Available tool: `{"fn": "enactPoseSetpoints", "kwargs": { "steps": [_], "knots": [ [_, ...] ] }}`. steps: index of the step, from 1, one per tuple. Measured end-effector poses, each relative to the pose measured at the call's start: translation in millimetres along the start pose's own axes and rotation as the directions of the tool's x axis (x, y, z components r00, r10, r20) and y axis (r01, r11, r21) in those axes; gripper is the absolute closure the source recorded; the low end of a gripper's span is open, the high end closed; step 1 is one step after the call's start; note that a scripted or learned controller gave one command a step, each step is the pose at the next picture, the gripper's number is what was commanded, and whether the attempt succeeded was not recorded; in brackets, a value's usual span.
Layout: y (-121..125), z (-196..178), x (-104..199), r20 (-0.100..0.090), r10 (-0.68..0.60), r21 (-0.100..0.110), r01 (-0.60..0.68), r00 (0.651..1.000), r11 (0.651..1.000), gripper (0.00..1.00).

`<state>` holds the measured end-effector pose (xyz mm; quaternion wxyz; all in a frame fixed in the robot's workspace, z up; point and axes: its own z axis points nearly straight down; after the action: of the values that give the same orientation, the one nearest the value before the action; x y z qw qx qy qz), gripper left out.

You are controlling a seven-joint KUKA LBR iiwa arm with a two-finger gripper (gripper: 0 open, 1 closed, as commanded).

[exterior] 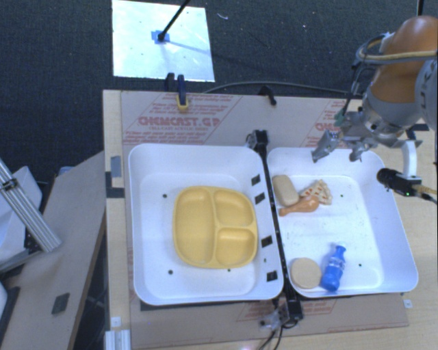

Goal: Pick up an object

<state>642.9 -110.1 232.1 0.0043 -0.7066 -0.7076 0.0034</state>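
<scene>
Above the right bin's (383, 225) far edge, end effector (338, 146) spread wide, grasping nothing; best lowered straight onto the waffle piece (319, 191), clear of the drumstick (300, 206).

A dark, speckled floor (55, 61) is filling the upper part of the frame and running down the left edge. A pale, shiny square sheet (163, 39) is lying on it at the upper middle, catching the light, with a thin dark rod (175, 19) slanting across it. The bench (113, 116) is showing as a light wooden board through the centre, with a printed cardboard sheet (205, 116) lying on top near its far edge and a blue and yellow clamp (181, 92) gripping that edge. At the lower left, a tan surface (61, 260) is sitting beside the bench, and a silver aluminium rail (27, 208) is leaning across it.
</scene>
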Motion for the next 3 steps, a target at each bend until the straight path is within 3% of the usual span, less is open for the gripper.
{"fn": "enactPoseSetpoints", "kwargs": {
  "steps": [1, 3],
  "knots": [
    [2, -8, 0, 0.001, -0.002, -0.012, 0.002, 1.0, 1.0, 0.0],
    [1, 112, -6, 0.002, 0.0, -0.013, 0.0, 1.0, 1.0, 0.0]
  ]
}}
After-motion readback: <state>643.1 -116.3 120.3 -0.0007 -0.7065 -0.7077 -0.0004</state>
